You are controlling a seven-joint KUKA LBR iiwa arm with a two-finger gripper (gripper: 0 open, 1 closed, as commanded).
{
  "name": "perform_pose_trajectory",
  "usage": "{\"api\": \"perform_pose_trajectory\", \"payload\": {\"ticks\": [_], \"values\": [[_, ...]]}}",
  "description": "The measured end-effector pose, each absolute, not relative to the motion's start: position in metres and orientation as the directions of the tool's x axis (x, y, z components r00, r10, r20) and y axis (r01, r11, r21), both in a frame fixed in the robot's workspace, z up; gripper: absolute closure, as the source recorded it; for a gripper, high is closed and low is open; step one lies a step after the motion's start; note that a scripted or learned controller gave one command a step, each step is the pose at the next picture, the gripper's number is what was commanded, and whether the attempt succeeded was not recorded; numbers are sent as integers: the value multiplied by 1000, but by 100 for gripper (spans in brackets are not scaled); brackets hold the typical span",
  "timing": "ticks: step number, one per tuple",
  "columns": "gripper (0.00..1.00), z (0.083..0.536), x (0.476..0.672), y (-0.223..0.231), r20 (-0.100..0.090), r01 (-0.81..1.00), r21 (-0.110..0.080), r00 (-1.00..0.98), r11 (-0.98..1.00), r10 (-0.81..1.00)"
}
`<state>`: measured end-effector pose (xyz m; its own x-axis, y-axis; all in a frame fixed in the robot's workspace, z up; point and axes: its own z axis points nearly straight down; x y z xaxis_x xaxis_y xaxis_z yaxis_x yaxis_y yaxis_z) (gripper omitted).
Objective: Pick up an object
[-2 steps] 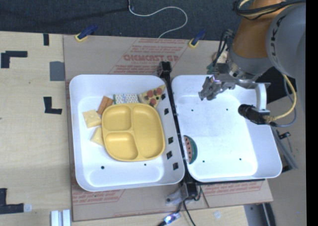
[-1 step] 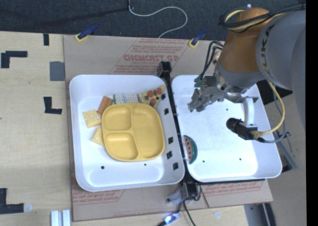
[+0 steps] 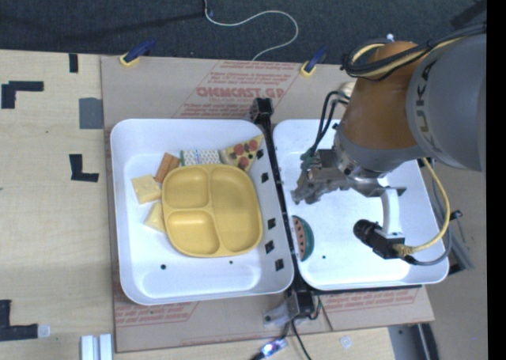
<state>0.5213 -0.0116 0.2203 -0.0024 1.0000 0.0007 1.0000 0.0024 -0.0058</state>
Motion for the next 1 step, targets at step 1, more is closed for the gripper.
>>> {"api": "perform_pose_trajectory", "payload": {"ticks": [1], "values": [[100,232,519,7,1,1000,-2,-4,4,1000]]}}
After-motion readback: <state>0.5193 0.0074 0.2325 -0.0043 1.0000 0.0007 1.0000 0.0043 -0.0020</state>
